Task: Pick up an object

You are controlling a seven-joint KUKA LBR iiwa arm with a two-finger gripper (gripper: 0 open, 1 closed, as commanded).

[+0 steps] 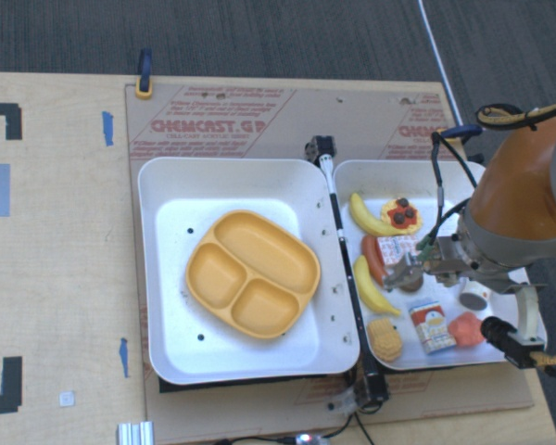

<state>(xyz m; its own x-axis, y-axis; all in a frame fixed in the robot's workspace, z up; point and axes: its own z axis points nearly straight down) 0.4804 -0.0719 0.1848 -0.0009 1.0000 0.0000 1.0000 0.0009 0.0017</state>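
The right bin [352, 176] holds several toy foods. Two yellow bananas lie along its left side, one at the back [363, 214] and one nearer the front [371, 290]. Between them lie a red sausage [372, 258] and a red-and-white packet [396, 248]. A tart topped with berries [401, 213] sits at the back. A round cracker [385, 338], a small carton [430, 326] and a red-orange fruit [465, 328] lie along the front. My gripper [404, 274] hangs low over the bin's middle, just right of the sausage and the front banana. Nothing shows between its tips.
The left bin [157, 248] holds a yellow divided plate [252, 273]. A small white cup [473, 297] lies in the right bin under the arm. The arm's grey and orange body [519, 202] covers the right bin's right side. Black cables loop above the wrist.
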